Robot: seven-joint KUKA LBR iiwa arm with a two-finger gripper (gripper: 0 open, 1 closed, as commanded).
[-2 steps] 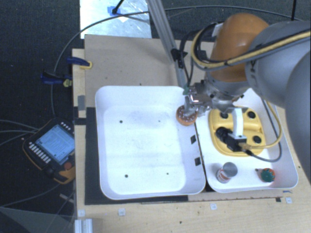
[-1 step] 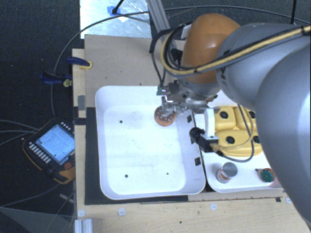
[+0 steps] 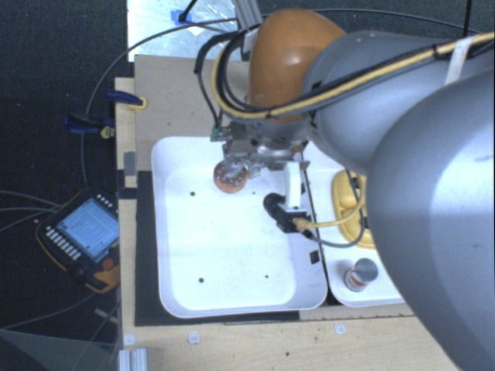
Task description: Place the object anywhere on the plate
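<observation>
Your hand (image 3: pixel 236 168), grip state hidden, sits over the small round brown object (image 3: pixel 230 179) near the left bin's (image 3: pixel 178 284) far edge; the yellow plate (image 3: pixel 346 199) lies rightward, in the neighbouring bin.

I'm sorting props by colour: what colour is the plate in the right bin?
Yellow. The plate shows in the camera view, partly hidden by the arm.

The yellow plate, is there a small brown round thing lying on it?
No. The small brown round object sits in the left white bin, under the gripper, while the yellow plate lies in the right bin.
</observation>
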